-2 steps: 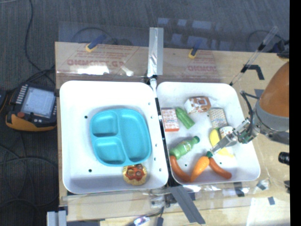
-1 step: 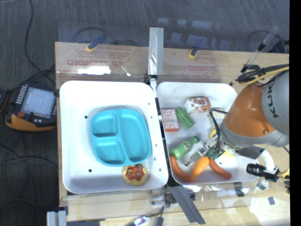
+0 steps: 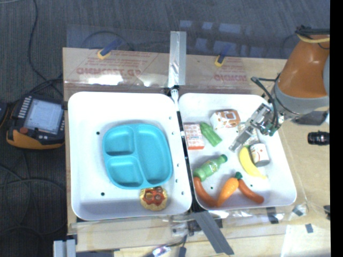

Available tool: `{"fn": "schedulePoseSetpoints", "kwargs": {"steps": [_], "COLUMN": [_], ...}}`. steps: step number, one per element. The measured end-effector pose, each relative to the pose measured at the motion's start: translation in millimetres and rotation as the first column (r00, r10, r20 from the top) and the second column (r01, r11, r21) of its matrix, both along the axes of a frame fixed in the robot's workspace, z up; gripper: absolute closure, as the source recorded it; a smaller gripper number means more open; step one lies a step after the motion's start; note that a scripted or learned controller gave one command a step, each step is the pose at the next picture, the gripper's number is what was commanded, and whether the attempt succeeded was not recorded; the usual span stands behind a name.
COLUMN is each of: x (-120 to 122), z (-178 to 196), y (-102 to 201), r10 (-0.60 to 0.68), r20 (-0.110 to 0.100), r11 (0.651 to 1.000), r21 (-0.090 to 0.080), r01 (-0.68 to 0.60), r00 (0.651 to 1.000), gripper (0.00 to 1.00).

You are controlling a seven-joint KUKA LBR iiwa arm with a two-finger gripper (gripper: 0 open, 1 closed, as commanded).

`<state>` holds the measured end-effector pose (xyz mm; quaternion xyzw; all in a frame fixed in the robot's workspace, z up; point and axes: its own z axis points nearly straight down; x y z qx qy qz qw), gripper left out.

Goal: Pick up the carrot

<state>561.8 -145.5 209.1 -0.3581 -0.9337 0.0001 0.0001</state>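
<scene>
bench: tan board top carrying two shallow white bins side by side.
arm: grey with an orange band, reaching in from the right over the right bin's upper right part.
left bin: holds a blue divided tray in its middle and a small round pizza-like toy near its front edge.
right bin: holds the carrot and several other toy foods.
gripper: low over the right bin, fingers pointing down-left, just above the banana; cannot tell if its fingers are parted or closed, and nothing is seen between them.
banana: yellow, lying beside a small white can.
carrot: orange with a green top, lying at a slant near the front of the right bin, between two sausages, apart from the gripper.
green bottle: just up-left of the carrot.
sausages: reddish, one on each side of the carrot.
</scene>
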Motion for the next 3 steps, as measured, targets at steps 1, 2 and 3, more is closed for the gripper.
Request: {"fn": "schedulePoseSetpoints", "kwargs": {"steps": [1, 2, 3], "x": [-49, -73, -75], "z": [-65, -119, -55], "y": [12, 1, -78], "r10": [0.174, 0.381, 0.473], "r20": [-0.001, 0.012, 0.001], "r11": [0.985, 0.925, 0.881], "r21": [-0.001, -0.006, -0.002], "r01": [-0.174, -0.381, -0.473], "r00": [0.985, 0.925, 0.881], "gripper": [0.0, 0.0, 0.0]}}
